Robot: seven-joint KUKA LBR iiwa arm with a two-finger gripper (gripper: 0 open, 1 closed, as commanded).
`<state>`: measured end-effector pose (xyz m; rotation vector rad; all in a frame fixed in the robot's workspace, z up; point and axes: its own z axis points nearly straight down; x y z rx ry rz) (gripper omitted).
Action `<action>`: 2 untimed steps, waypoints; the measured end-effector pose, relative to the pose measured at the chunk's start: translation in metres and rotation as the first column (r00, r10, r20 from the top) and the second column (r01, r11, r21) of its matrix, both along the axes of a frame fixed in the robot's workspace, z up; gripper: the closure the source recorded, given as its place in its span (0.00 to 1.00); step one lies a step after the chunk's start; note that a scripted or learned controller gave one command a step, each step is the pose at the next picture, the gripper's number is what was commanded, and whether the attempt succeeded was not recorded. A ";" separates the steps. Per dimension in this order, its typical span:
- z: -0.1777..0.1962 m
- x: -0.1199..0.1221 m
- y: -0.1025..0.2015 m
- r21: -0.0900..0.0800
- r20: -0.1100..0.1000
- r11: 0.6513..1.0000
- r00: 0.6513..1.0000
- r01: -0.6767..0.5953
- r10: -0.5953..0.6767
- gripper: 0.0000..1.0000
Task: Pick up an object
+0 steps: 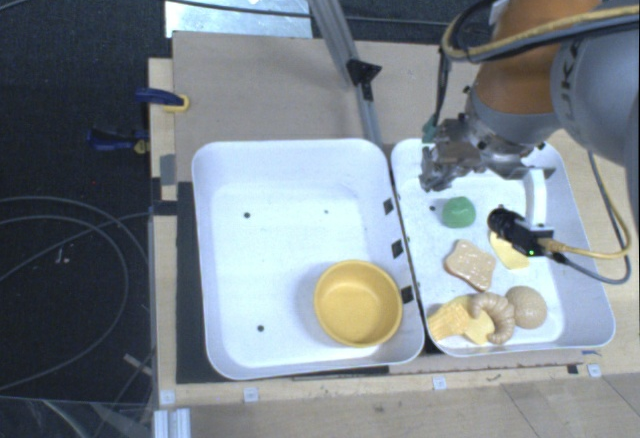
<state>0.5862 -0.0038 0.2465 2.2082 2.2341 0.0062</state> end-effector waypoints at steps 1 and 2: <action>-0.016 0.014 0.047 -0.001 -0.001 1.000 1.000 0.002 -0.002 1.00; -0.024 0.033 0.096 0.000 -0.001 1.000 1.000 0.001 -0.001 1.00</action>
